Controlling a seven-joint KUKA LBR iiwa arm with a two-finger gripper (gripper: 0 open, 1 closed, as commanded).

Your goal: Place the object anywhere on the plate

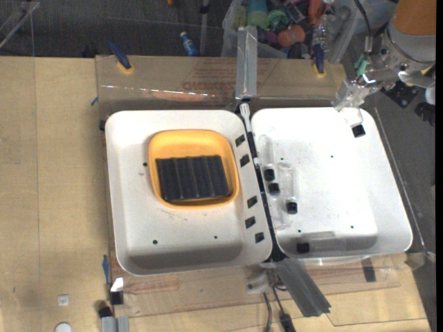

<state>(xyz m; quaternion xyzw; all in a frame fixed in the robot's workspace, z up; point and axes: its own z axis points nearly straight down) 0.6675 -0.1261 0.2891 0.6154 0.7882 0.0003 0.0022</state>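
Note:
A dark ribbed rectangular object point(192, 177) lies flat on the orange-yellow plate point(190, 139), covering most of its middle and front. The plate sits in the left white bin point(131, 241). My gripper point(350, 97) hangs over the far right corner of the right white bin point(346, 206), well away from the plate and the object. Nothing shows in it. The arm's orange band point(417, 5) is at the top right.
A metal divider point(250, 164) with small black tabs runs between the two bins. A few small black pieces point(280, 189) lie in the right bin near the divider. A clear tub of coloured toys point(291, 9) stands behind the bench.

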